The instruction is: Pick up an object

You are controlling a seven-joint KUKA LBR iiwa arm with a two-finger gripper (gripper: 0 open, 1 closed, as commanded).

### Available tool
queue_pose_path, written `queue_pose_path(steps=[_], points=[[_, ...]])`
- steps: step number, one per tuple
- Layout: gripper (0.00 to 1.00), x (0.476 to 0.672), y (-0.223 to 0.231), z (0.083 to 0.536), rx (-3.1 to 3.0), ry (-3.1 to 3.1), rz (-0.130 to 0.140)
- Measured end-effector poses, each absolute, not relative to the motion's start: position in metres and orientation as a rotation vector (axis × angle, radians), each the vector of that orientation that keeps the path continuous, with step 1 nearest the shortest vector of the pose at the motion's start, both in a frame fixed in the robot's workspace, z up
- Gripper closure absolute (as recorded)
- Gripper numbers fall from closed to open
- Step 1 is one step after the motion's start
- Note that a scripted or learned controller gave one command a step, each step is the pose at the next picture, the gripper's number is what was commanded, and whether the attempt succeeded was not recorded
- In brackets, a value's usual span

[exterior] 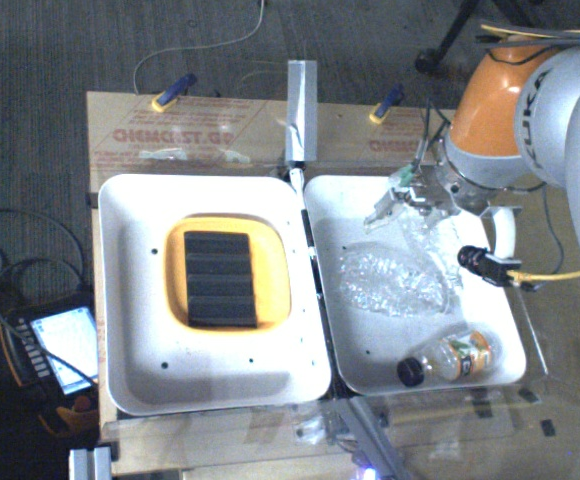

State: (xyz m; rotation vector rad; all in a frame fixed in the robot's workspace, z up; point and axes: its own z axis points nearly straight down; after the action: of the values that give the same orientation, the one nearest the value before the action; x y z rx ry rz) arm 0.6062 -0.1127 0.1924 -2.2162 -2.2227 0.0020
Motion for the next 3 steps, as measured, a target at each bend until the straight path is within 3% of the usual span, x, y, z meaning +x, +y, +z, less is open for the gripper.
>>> queue_pose_path(steps=[1,2,3], points=[[0.0,0.578,-0.14,0.098,-2.27,-2.183,-0.01],[0.0,0.541,-0.192,0.094,-2.283,-2.181,-0.016],[0.0,0.522,-0.212,0.097,-2.137,-2.338,-0.04]])
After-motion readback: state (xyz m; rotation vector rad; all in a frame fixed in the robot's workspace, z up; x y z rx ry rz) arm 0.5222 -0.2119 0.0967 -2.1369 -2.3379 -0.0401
